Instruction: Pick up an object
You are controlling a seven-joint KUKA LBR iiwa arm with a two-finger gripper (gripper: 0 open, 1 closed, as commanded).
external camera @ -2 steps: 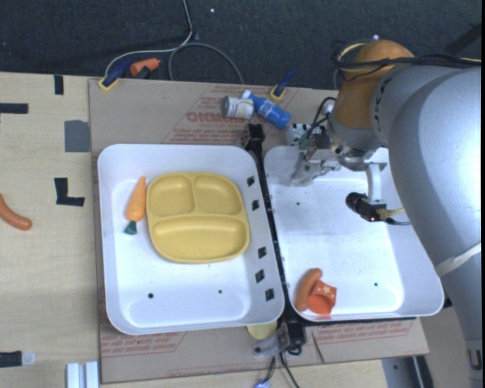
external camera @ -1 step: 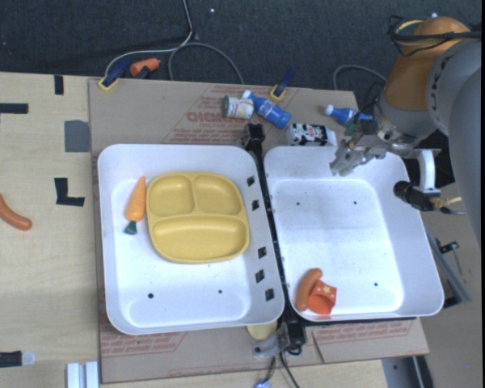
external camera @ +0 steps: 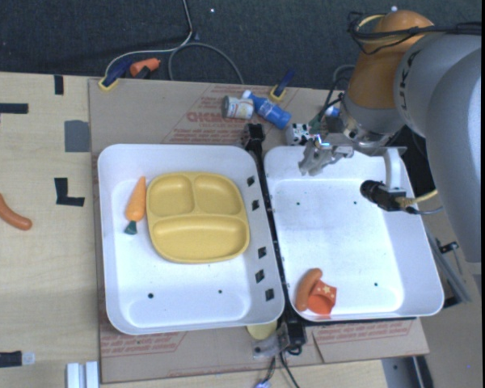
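Right bin: you have a shallow white plastic bin (external camera: 347,241) on the right half of the bench, its floor mostly bare.
Task objects: near the front edge of that bin, toward its front-left corner, lie a small orange-red sausage-shaped toy (external camera: 307,285) and a red wedge-shaped toy with pale spots (external camera: 323,298). The two touch, the wedge just right of the sausage's lower end. The sausage is smooth, rounded at both ends and lies on a slant.
Gripper: the grey two-finger gripper (external camera: 313,162) hangs over the back-left corner of the right bin, well apart from both toys. You cannot tell from this view how its jaws stand; nothing shows between them.
Arm: the grey arm with the orange band (external camera: 384,63) reaches in from the right, above the bin's back edge.
Left bin: a second shallow white plastic bin (external camera: 121,297) holds a yellow three-compartment plastic plate (external camera: 198,217) near its middle. An orange toy carrot with a green tip (external camera: 136,200) lies just beside the plate's left rim.
Bench: a long orange sausage toy (external camera: 10,211) lies at the far left edge of the bench. Behind the bins, a blue and white bottle-like object (external camera: 259,107) lies on its side.
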